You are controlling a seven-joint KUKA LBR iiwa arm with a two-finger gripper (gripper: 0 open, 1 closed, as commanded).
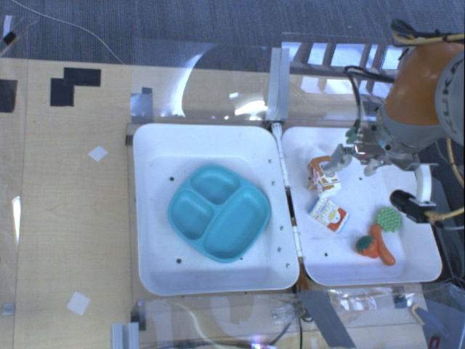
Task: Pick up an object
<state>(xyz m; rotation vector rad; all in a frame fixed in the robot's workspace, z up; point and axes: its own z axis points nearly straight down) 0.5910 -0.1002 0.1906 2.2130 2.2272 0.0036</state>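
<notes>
White right-hand bin (429, 271) carries the candidates: two small cartons (324, 177), a carrot toy (378, 246). Nothing is lifted yet. The gripper (356, 157) hovers just beside the upper carton, fingers spread wide, holding nothing. Open floor lies beyond that carton; the divider wall (287, 195) crowds its other side.

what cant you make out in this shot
- Claw: blurred in the camera view; whether it grips the small carton under it cannot be told.
- Print on the flat carton: too small.
- Right bin: the arm covers its far right corner.
- Toy carrot: its green top is blurred.
</notes>
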